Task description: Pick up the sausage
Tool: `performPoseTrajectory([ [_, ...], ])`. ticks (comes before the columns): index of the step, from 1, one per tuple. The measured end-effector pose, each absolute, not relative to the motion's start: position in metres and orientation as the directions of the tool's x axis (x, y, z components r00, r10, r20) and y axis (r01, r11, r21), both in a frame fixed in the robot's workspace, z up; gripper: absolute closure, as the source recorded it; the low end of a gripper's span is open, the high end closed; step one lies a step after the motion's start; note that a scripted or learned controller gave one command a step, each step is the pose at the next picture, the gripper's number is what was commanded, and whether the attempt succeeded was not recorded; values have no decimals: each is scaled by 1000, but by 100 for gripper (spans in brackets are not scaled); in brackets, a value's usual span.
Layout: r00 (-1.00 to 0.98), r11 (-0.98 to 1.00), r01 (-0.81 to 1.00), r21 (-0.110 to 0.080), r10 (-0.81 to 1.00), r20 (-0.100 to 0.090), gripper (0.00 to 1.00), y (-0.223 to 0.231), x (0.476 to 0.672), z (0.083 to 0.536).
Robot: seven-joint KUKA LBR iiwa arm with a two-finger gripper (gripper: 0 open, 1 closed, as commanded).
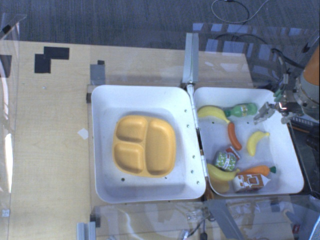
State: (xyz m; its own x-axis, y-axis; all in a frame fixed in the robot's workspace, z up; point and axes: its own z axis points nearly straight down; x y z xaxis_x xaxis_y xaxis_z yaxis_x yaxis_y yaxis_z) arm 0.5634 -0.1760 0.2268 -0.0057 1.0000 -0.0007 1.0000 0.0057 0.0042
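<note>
Approach step, by the look of it: gripper [274, 110], finger state impossible to tell, poised up and right of the sausage [234, 135], needing to reach down-left onto it.

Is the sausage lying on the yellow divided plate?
No. The sausage lies in the right bin among bananas, while the yellow divided plate sits in the left bin.

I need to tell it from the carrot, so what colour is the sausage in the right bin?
The sausage is reddish-orange, clearest in the camera view.
</note>
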Motion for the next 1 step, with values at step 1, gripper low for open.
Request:
performPoseTrajectory([
  [1,215,-215,976,12,977,1,0,-107,596,89],
])
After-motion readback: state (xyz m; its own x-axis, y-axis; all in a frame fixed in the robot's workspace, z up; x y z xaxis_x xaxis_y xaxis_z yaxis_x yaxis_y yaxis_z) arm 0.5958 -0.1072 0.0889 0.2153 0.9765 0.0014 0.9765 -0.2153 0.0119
